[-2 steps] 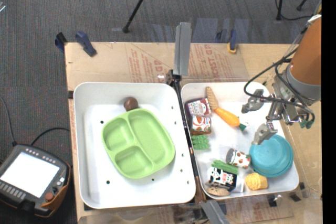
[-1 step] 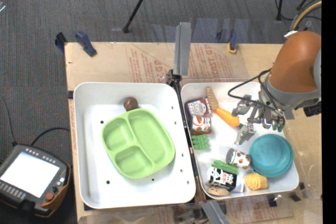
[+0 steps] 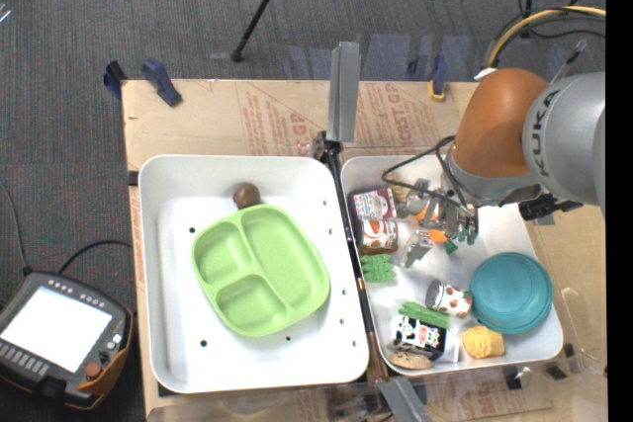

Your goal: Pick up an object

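So the arm (image 3: 539, 138) comes in from the right and sits over the right bin (image 3: 534, 222), with the gripper (image 3: 432, 230) low over the bin's upper middle. Honestly can't tell how the gripper is set from this angle, it's a tangle of metal with orange and green bits, and nothing clearly sits in it.

The right bin is where all the stuff is: two small cups (image 3: 373, 205) stacked along the left wall just beside the gripper, a green ridged piece (image 3: 377, 267) below them, a teal bowl (image 3: 510, 292) upside down at the right, a small can (image 3: 448, 297) touching it, a black-and-white carton (image 3: 419, 333) and a yellow corn-looking thing (image 3: 483, 342) near the front wall.

The left bin (image 3: 158, 311) has a green divided plate (image 3: 260, 269) and a brown ball (image 3: 246, 196) just beyond its far edge. A tablet pendant (image 3: 54, 331) lies on the floor left of the table (image 3: 227, 114).
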### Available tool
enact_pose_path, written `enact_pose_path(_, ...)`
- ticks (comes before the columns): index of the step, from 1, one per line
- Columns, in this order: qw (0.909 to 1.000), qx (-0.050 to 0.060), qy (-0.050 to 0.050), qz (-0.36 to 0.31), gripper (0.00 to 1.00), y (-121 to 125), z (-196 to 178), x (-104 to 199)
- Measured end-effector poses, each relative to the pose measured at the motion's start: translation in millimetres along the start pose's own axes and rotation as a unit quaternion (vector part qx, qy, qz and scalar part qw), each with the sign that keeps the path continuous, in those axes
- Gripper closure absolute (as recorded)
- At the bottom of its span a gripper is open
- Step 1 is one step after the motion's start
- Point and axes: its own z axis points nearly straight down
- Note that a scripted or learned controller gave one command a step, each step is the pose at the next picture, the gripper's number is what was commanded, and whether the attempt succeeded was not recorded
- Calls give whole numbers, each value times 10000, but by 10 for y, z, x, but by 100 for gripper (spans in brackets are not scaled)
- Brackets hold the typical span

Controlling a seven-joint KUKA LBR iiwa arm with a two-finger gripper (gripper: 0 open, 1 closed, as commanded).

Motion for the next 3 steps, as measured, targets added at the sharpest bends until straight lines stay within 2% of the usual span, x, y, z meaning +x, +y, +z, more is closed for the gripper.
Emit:
enact_pose_path(1, 9993, 7, -36, 361, 0, -808, -35, 676)
enact_pose_path(2, 9993, -14, -52, 360, 0, 138, -49, 65)
enact_pose_path(3, 9995, 12, -44, 322, 0, -617, -42, 577)
